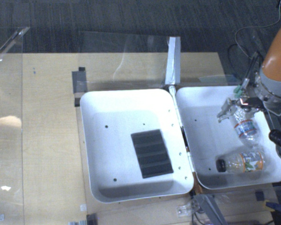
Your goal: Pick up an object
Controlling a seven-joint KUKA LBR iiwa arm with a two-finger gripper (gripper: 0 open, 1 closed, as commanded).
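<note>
1. The arm reaches in from the right, and its gripper (235,106) hangs over the upper part of the right bin (198,130). The fingers look spread, one metal tip pointing left, with nothing between them.
2. Two candidates lie in that bin. A clear plastic bottle (246,129) sits just below the gripper, lying roughly lengthwise away from the camera; its label is pale with a blue mark. A second bottle with a dark cap (241,162) lies across the bin near the front wall, cap to the left.
3. The left bin (99,136) holds a flat black ribbed pad (152,153), well apart from the gripper — a poor target, since it lies flush on the floor.
4. The clear bottle is the natural choice, being closest. To do it well, I would centre the gripper over the bottle's body rather than its neck, and turn the fingers to close across the narrow width.
5. A light, round bottle will likely roll or squirt out if pinched off-centre — so descend straight, low enough to bracket the widest part before closing.
6. Glare on the clear plastic makes the bottle's exact outline hard to tell.
</note>
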